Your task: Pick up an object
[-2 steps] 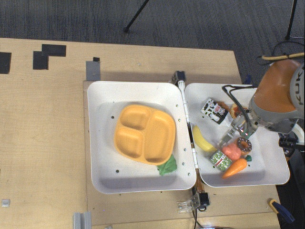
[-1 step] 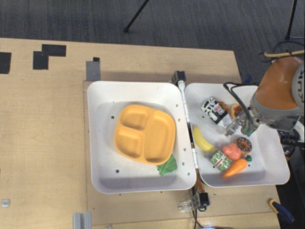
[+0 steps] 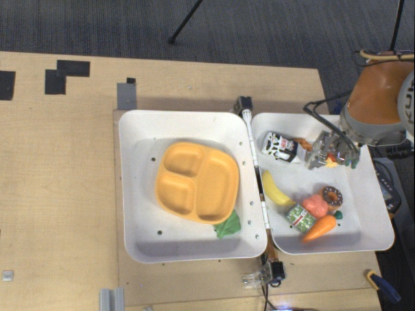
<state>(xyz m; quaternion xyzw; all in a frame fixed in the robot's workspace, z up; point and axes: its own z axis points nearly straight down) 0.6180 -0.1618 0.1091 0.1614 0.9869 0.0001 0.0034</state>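
A wooden bench is carrying two shallow white bins side by side, seen from above at a slant. The left bin is holding an orange divided plate that is taking up most of its floor, with a small green leafy piece peeking out from under the plate's near right corner. Bare white floor is showing along the left bin's far and near edges.

The right bin is holding the small things. A black-and-white carton is lying near the far left corner. A yellow banana is lying along the left wall, close to the divider between the bins. Toward the near edge a cluster is crowding together: a green and red box, a pink piece touching it, a brown ring-shaped doughnut just beside that, and an orange carrot lying nearest the near edge.

The grey arm with its orange band is reaching in from the right, and the gripper is sitting over the far part of the right bin, just right of the carton. Something small and orange-yellow is showing at its tip, but whether the tool is released or clenched cannot be told. The middle of the right bin, between gripper and cluster, is lying open.
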